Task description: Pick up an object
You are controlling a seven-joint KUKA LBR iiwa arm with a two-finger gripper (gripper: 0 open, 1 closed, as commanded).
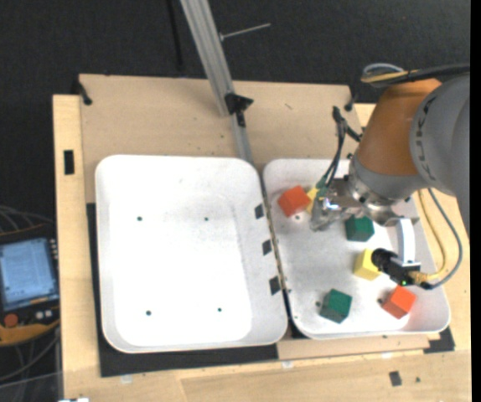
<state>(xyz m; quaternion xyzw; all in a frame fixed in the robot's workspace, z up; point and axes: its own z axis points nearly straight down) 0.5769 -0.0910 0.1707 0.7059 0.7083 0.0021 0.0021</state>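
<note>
The jaws are sitting low in the right bin point(303, 321), but from above I cannot tell how they are set, nor whether anything is between them; the gripper point(326, 209) is showing only as a small metal cluster under the orange-banded arm point(400, 141). In the camera view it is hanging just right of an orange block point(293, 200), with a sliver of yellow point(313, 193) peeking beside it and a green block point(359, 229) close on its other side. Lying further toward the near rim are a yellow block point(366, 263), another green block point(336, 305) and an orange-red block point(398, 301). The left bin point(106, 224) is holding no blocks. The main risk, I judge, is crowding: closing here could be nudging the orange block aside rather than clamping it, or catching two neighbours at once. The arm is also covering the target, so a bad grasp could be passing unnoticed.
</note>
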